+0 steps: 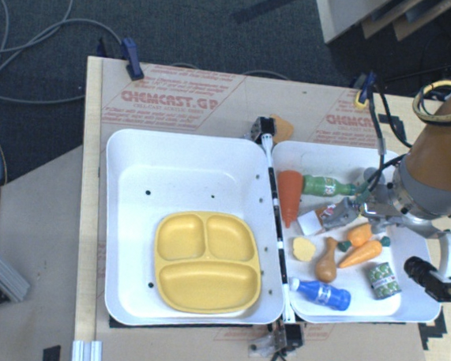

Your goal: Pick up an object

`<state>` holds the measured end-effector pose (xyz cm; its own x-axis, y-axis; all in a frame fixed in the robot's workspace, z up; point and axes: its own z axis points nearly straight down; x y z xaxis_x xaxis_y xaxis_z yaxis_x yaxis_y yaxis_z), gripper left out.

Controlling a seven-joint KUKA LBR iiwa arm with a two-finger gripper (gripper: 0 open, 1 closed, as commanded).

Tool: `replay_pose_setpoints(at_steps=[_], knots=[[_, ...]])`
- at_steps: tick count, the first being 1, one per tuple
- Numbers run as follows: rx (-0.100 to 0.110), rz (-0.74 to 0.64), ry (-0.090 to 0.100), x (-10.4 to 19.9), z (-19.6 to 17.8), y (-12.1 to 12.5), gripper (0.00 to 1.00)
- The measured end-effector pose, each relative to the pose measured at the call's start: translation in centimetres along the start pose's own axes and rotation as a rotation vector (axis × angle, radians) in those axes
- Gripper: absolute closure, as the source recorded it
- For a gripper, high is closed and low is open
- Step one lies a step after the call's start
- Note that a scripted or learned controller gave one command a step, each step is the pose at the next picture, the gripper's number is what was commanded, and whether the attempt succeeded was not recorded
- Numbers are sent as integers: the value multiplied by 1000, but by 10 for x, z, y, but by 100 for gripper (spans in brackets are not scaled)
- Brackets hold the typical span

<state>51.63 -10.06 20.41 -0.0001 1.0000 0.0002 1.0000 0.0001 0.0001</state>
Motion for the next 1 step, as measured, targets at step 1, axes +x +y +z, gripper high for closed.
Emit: replay_pose_setpoints(at_steps=[1], knots=[[15, 2, 4, 8, 117, -41, 0]])
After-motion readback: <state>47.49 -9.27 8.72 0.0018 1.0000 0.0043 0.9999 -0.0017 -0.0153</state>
